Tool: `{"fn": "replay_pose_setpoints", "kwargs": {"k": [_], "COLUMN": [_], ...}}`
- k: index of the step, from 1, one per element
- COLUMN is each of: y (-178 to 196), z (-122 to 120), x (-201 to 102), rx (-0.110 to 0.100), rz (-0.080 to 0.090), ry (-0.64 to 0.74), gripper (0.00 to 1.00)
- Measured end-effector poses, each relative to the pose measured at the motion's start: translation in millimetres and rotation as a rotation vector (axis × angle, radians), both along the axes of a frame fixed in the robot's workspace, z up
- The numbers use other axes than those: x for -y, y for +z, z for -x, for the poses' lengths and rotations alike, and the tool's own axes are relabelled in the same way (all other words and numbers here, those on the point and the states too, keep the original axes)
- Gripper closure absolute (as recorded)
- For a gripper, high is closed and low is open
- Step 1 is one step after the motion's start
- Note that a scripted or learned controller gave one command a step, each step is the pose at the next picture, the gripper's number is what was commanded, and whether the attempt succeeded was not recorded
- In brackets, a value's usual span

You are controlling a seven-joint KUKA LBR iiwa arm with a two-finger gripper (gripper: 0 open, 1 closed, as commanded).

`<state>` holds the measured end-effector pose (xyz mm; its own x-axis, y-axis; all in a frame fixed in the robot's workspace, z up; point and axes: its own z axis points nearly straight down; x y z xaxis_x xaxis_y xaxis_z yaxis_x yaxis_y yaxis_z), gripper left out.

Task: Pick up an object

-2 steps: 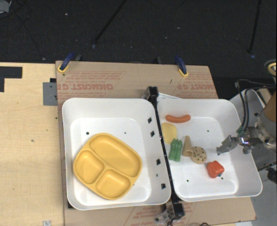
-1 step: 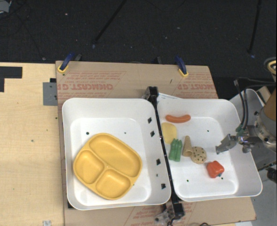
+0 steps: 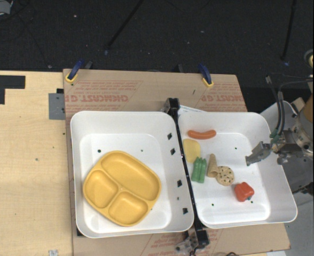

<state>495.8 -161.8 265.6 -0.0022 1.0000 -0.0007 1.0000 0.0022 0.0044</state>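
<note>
While claw [image 3: 254, 157] hangs, grip state unreadable, right bin [image 3: 277, 207] holds six toys; left bin [image 3: 82, 127] one tray [image 3: 121, 187].

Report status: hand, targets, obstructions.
Hand over right bin's right side, holding nothing. Red pepper nearest, below it. Nothing blocking.

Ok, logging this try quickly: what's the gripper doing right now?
Gripper: above the right bin's right side, holding nothing; open or shut cannot be told.
</note>
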Motion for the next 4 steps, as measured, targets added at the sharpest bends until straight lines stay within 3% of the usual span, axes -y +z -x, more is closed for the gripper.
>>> {"fn": "replay_pose_setpoints", "kwargs": {"k": [1, 2, 3, 4], "y": [49.7, 57.3, 63.6, 63.4], "z": [4.3, 4.8, -12.1, -11.8], "x": [-23.1, -22.2, -61.0, -60.4], "rx": [0.0, -0.005, -0.005, -0.005], "rz": [0.0, 0.0, 0.0, 0.0], "ry": [0.0, -0.002, 0.0, -0.001], "gripper": [0.0, 1.0, 1.0, 0.0]}}
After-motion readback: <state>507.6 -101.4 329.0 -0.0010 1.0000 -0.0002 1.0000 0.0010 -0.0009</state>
